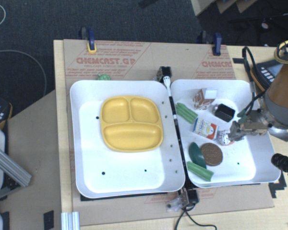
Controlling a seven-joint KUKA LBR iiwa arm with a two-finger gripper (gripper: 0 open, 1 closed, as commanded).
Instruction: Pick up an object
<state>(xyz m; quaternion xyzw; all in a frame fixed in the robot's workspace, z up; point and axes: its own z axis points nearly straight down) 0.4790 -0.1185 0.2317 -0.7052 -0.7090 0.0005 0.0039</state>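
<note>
While the hand (229, 134), its opening too blurred to tell, sits low in the right bin (259, 169) beside a small red-and-white object (223, 138), it should centre over that piece, clear of the brown disc (212, 154), before closing and lifting.

Small red-white object (224, 138) in right bin, beside brown disc (211, 154).
</note>
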